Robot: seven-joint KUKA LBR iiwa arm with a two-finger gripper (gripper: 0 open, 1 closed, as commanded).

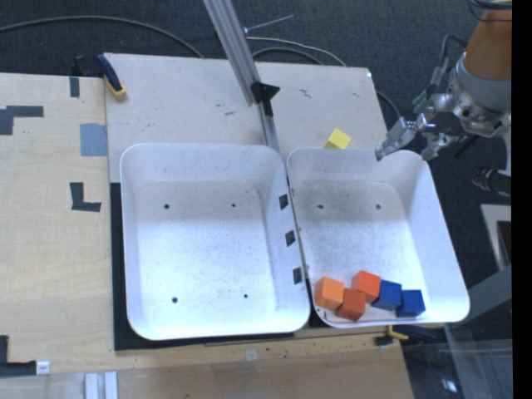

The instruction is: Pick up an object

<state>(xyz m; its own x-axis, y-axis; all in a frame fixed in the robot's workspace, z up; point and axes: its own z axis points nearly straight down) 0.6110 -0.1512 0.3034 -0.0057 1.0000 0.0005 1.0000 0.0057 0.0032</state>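
Observation:
Several small cubes lie clustered in the near corner of the right bin [432, 214]: a light orange one [331, 291], two darker orange ones [366, 283] [352, 305], and two blue ones [388, 294] [410, 303]. My gripper [411, 146] hangs above the far right rim of that bin, well away from the cubes. It is open, and I see nothing between its fingers. The grey wrist with its orange band [489, 48] rises toward the upper right.
The left bin [133, 223] sits beside the right one. A yellow block [338, 139] rests on the bench just beyond the right bin's far rim. A slanted metal rail [237, 48] crosses the back of the bench. Cables run over the dark floor.

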